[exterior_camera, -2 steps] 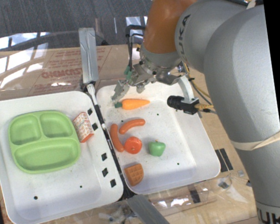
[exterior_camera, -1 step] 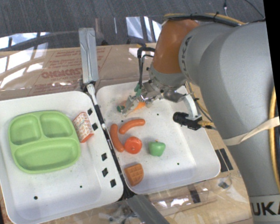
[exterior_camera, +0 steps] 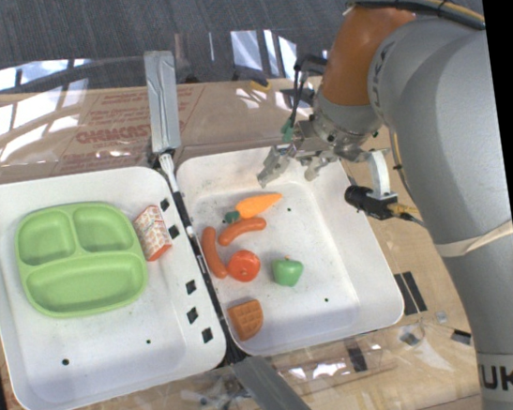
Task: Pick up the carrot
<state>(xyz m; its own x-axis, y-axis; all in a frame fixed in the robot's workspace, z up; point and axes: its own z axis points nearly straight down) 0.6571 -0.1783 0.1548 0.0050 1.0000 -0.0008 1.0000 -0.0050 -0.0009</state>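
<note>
Lay in the right bin (exterior_camera: 366,274): one carrot (exterior_camera: 255,206), two sausages (exterior_camera: 241,230), one tomato (exterior_camera: 243,266), one green pepper (exterior_camera: 288,272), one waffle (exterior_camera: 247,319). Hovered just above: gripper (exterior_camera: 279,163), grip unreadable. Held one green tray (exterior_camera: 79,259) in the left bin (exterior_camera: 33,363).

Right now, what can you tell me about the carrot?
The carrot is a small orange toy, plastic by its look, with a dark green stub at its left end. It lies flat in the right bin, toward the far side, pointed tip to the right and slightly up. A sausage lies just below it, seemingly touching. The gripper hovers just above it, apart.
</note>
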